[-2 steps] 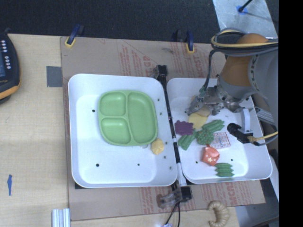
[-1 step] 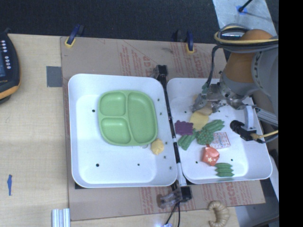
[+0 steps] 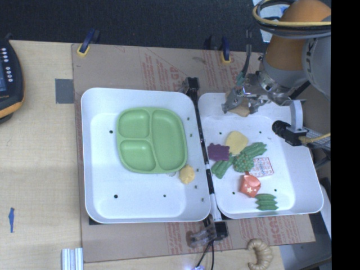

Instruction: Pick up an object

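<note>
A small tan object (image 3: 242,111) is seen clenched between the fingers of the metal two-finger gripper (image 3: 243,106) over the right shallow white bin (image 3: 304,198), and could be dropped if held only by its edge.

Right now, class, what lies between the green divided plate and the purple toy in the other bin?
In the camera view, the bins' two white rims lie between the green divided plate and the purple toy; a small yellow toy sits just below that stretch.
</note>
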